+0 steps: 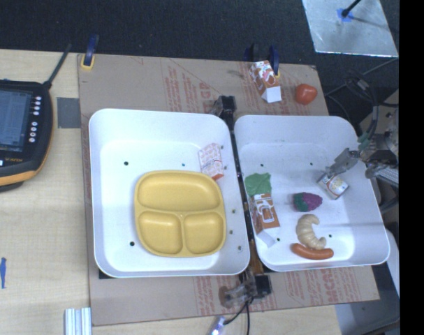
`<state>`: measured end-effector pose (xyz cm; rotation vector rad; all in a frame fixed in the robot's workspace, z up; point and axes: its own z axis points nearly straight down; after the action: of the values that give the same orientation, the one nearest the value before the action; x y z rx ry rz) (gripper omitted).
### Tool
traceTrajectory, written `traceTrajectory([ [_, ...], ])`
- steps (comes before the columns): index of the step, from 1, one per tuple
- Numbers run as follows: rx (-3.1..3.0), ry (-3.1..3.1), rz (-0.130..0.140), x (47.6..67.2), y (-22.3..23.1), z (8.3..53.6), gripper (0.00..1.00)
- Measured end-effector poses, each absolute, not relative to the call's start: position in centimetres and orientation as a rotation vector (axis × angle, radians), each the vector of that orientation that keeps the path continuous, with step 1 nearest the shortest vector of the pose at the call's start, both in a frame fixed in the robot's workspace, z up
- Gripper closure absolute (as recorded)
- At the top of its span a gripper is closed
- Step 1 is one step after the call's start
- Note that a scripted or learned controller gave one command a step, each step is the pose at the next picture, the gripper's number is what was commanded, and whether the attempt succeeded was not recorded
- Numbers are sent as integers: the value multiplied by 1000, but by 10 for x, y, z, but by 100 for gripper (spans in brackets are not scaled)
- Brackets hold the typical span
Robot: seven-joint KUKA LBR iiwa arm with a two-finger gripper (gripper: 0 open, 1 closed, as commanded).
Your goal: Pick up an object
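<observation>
At the right bin's [365,187] far right side, the gripper [346,160] hangs just above a small silver can [335,185], its opening too blurred to tell, so a good grasp likely means lowering straight over the can.

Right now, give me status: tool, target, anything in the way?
Tool low at right bin's far right, over small silver item. No confirmed grasp. Purple grapes and croissant nearby, apart.

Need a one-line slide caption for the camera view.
Pincer low in the right bin at a small silver object; yellow tray in the left bin.
</observation>
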<state>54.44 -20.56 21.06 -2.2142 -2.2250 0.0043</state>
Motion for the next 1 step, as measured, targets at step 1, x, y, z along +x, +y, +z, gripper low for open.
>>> traceTrajectory([
  [1,-2211,-2226,6,555,-155,92,0],
])
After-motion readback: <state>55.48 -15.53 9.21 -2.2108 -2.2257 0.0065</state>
